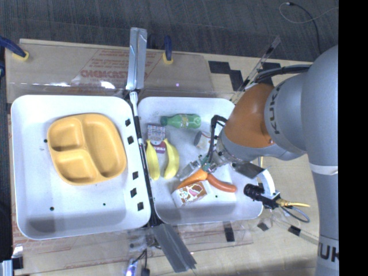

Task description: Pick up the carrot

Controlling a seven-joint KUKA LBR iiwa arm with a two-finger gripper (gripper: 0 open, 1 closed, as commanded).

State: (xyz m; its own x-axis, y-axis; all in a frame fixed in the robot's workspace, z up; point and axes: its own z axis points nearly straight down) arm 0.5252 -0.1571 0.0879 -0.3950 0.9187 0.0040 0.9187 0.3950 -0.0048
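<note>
The carrot (194, 177), small and orange, lies tilted in the right bin (172, 105), between the bananas and a red-orange sausage (222, 183). My gripper (206, 164) hangs low over the bin, directly above the carrot's right end and very close to it. The grey wrist and its orange band (250, 122) cover the bin's right side. The view does not show the carrot lifted off the bin floor.
In the right bin there are also two bananas (161, 159), a green bottle (181, 121), a small packet (156, 133) and a brown-and-white carton (190, 193) just below the carrot. The left bin (23, 171) holds a yellow divided plate (86, 148).
</note>
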